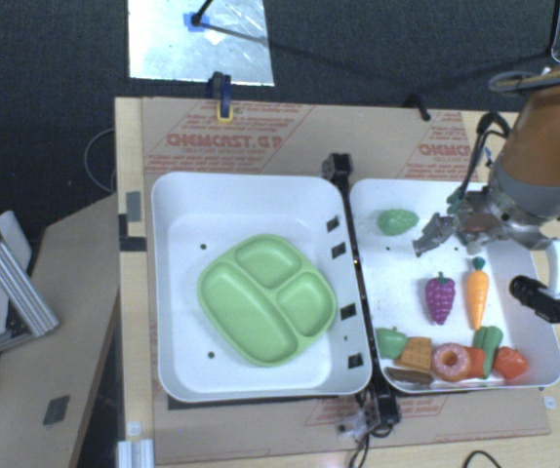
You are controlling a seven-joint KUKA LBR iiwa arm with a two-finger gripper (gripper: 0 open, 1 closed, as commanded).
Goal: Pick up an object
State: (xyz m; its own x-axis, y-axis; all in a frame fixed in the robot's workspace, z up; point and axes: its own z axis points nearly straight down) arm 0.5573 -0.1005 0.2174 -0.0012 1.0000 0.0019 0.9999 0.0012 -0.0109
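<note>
Grey metal claw (434, 235) hangs above the right bin (397, 291), just beside the green leafy toy (397, 222); whether it is parted I cannot tell, and nothing shows in its grip. Judged as the approach step: next it must descend squarely. Smooth moulded plastic food, a knobbly purple grape bunch (440, 297) and a tapered carrot (476, 298), lies nearby. A glossy green divided plate (266, 299) sits in the left bin (178, 261).

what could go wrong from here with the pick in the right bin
The end effector hovers between the green toy and the purple grapes, over bare bin floor, so closing there may catch nothing. The toys along the near wall, such as the donut and cracker, are packed together, so a grasp there could nudge neighbours.
</note>
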